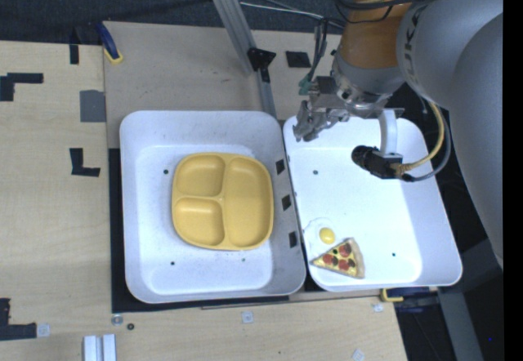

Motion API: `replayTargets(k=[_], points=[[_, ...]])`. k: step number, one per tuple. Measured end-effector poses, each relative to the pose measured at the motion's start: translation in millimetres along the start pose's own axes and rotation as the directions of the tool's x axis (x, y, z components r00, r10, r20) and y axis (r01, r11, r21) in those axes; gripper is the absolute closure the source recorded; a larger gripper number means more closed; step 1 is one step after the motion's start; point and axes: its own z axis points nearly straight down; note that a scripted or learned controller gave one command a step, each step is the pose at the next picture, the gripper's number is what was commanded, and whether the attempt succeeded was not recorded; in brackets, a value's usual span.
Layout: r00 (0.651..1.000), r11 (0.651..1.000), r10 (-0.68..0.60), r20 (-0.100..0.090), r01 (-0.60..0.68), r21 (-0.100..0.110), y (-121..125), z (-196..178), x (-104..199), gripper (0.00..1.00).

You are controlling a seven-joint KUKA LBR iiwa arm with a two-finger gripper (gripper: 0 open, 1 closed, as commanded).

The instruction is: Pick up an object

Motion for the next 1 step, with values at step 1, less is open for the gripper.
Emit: replayTargets(k=[1], points=[[1.000,1.000,-0.001,0.000,0.001,0.001,-16.6,-2.8,57.0,1.00]])
